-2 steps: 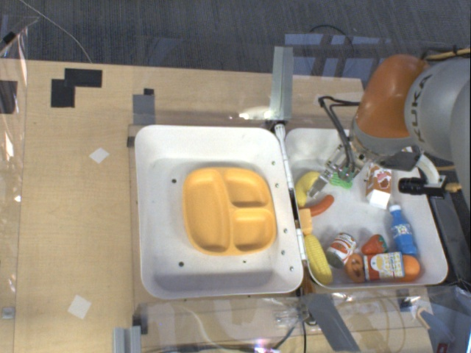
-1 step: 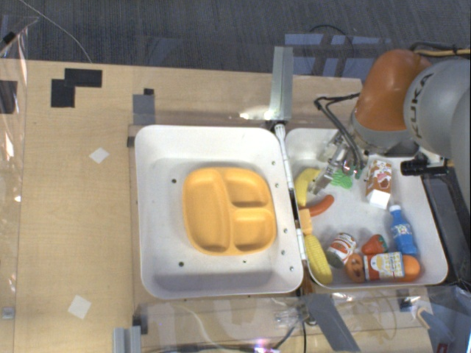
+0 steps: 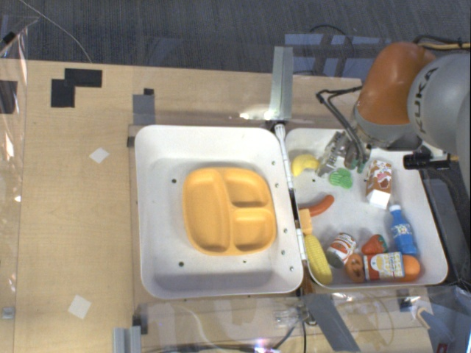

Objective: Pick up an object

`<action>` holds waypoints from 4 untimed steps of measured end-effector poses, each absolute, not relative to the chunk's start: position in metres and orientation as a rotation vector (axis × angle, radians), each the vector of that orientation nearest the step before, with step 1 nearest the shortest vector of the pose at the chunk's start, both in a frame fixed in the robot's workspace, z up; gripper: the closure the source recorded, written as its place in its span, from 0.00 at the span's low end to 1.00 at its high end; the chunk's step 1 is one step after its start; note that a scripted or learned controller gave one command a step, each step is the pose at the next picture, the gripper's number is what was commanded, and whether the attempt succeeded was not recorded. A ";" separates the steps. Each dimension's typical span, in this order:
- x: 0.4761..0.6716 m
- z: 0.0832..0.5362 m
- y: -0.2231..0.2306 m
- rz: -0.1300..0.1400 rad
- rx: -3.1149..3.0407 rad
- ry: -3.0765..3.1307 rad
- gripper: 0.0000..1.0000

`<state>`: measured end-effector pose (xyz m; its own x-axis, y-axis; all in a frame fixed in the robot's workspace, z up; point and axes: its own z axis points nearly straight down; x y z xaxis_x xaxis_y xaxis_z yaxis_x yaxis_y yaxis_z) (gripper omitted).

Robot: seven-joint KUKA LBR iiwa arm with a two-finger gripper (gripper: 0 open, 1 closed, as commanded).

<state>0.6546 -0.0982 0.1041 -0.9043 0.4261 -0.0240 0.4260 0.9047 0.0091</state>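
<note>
A small green toy (image 3: 340, 176) lay in the right bin (image 3: 434, 219), directly under the tool (image 3: 340, 157), which hung low over it; whether the tool was spread or pinching could not be told. Just left of the green toy sat a lemon (image 3: 303, 165), and below it a sausage (image 3: 318, 205). Farther below lay corn (image 3: 316, 256), a can (image 3: 341, 248) and a blue bottle (image 3: 401, 231). Left of all this, the other bin (image 3: 158, 197) held a yellow tray (image 3: 228, 209), likely a drop spot.
</note>
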 end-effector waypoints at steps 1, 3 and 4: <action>0.654 0.103 -0.098 0.006 0.680 3.042 0.00; 0.637 0.203 -0.049 0.005 0.953 2.985 0.00; 0.633 0.095 -0.088 0.001 1.066 2.953 0.00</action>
